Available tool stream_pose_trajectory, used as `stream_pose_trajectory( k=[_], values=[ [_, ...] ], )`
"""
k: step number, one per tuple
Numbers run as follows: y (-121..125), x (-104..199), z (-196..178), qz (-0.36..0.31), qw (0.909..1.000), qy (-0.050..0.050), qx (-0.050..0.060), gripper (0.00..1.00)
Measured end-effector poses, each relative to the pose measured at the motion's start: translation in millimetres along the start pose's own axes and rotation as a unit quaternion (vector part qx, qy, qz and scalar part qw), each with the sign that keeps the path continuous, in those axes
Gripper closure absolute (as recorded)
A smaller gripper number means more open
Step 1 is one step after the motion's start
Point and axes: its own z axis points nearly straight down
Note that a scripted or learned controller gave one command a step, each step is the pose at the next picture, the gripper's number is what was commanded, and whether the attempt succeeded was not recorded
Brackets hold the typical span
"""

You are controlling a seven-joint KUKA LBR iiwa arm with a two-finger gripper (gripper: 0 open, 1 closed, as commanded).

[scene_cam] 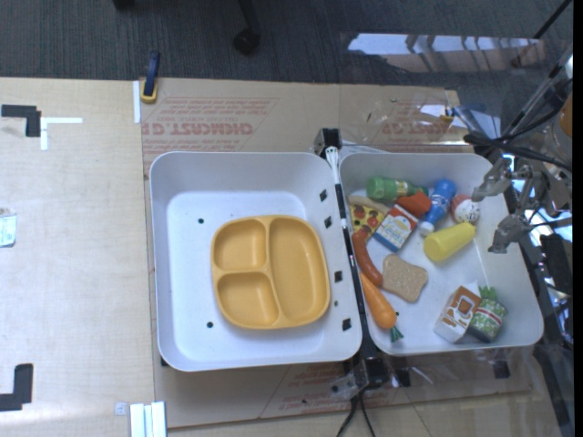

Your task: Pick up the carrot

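Carrot (379, 305) untouched, near-left of the right bin (516, 335); gripper (501, 209) off at the bin's right edge, well apart from it.

You've got the carrot lying along the left wall w/ its green tip toward the near wall, so one finger may jam on the wall and the carrot could roll out of the pinch. The hot dog (365, 254) sits just beside its far end and the bread slice (404, 279) crowds its right — easy to snag either instead. Finger state: can't tell, too cluttered w/ cables. The yellow plate (271, 271) in the left bin (173, 271) is no obstacle.
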Motion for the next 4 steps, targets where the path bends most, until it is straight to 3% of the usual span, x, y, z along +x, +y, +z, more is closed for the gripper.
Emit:
stream_pose_trajectory(
  k=[1,2,3,4],
  values=[
    [14.1,-61.5,-181.9,0.029,0.9996,0.0,0.0,0.0],
    [15.5,-63.7,-191.2,0.027,0.9996,-0.003,0.0,1.0],
    [15.6,-63.7,-191.1,0.027,0.9996,-0.002,0.0,0.0],
    [16.5,-65.8,-201.2,0.025,0.9997,-0.006,0.001,1.0]
  ],
)
